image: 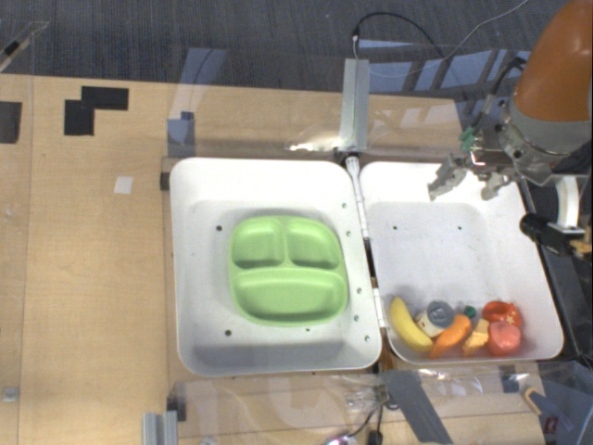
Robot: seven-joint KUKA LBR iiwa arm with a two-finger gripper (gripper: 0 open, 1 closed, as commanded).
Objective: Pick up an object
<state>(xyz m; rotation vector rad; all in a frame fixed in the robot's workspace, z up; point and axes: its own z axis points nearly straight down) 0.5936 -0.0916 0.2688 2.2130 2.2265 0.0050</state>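
We hold our hand open and empty over the right bin's upper edge, high for a clear approach. The banana, carrot and tomato crowd its lower edge, well apart from us.

Even overhead light is falling softly; the white bins are shading gently along their inner walls, clear panels are throwing faint glare, and detail is staying slightly soft.
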